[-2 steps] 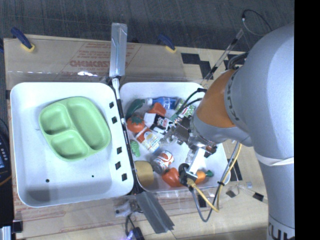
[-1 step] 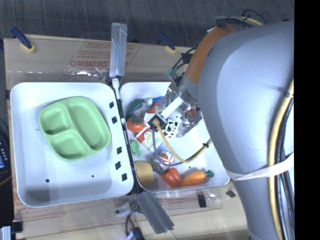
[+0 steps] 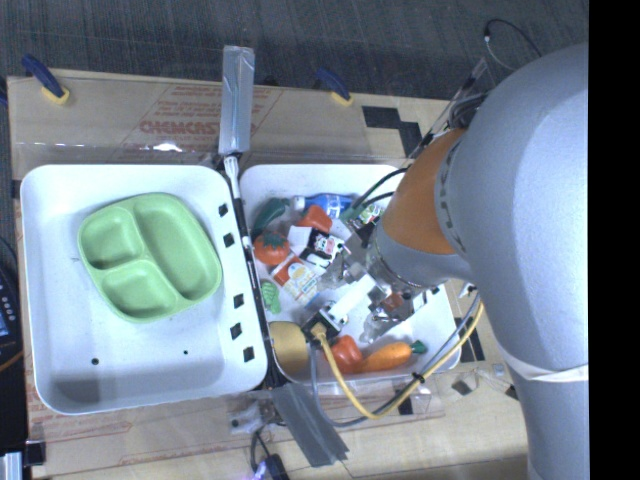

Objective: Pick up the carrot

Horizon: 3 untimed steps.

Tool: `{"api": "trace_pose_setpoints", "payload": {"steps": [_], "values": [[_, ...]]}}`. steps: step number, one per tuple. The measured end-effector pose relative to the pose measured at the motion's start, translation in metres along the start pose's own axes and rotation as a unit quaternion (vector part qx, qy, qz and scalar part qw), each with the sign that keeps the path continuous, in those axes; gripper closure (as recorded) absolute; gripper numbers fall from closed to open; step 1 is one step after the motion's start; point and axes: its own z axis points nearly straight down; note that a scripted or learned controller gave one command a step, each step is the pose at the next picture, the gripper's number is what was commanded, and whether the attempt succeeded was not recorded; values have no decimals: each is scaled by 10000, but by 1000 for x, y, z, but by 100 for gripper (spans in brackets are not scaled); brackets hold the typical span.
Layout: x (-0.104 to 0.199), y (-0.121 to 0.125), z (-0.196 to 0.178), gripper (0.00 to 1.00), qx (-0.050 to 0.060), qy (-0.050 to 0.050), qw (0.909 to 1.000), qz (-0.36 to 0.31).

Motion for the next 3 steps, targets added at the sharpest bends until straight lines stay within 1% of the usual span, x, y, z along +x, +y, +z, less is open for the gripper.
{"api": "trace_pose_setpoints", "payload": {"steps": [1, 2, 3], "values": [[77, 83, 65, 0, -18, 35, 9954, 962], [50, 53, 82, 0, -151, 205, 9965, 792], [66, -25, -1, 0, -9, 19, 9962, 874]]}}
